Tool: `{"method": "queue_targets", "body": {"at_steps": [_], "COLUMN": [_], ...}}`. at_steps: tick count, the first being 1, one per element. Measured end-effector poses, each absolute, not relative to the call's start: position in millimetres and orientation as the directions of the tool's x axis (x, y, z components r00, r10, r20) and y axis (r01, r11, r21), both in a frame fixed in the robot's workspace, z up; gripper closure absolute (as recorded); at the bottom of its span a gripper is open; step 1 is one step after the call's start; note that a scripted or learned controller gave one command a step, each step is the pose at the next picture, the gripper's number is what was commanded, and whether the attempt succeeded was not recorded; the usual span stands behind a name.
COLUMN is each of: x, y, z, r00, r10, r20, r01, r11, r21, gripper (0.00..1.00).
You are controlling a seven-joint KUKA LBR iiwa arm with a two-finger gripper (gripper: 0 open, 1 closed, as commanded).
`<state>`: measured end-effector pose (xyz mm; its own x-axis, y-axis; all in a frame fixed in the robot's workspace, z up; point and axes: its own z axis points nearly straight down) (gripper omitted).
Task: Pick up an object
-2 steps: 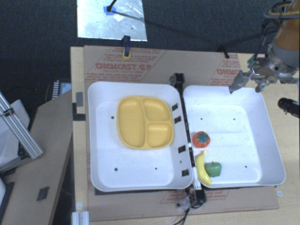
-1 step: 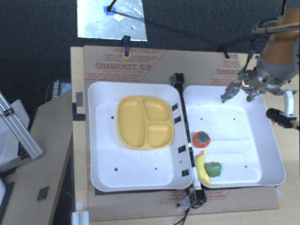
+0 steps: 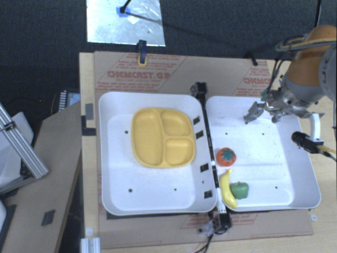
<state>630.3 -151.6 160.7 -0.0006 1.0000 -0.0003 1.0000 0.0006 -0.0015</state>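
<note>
In the right bin (image 3: 295, 178) lie a red tomato (image 3: 226, 156), a yellow banana (image 3: 227, 190) and a green pepper (image 3: 240, 190), all near its left wall. My gripper (image 3: 266, 112) hangs over the bin's far part, well up and right of the tomato. Its two fingers are spread apart with nothing between them.
The left bin (image 3: 118, 194) holds a yellow divided plate (image 3: 162, 137). A black divider with clips (image 3: 208, 146) runs between the bins. A black cylindrical part (image 3: 305, 141) of the arm sticks out over the right bin's right side.
</note>
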Motion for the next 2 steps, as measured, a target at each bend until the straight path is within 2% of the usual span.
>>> {"method": "queue_targets", "body": {"at_steps": [1, 2], "x": [633.0, 634.8], "y": [-142, -143], "z": [112, 126], "r00": [-0.005, -0.006], "r10": [1.0, 1.0], "r20": [0.001, -0.002], "r01": [1.0, 1.0], "r11": [0.005, 0.006], "r21": [-0.002, 0.004], "gripper": [0.0, 1.0]}}
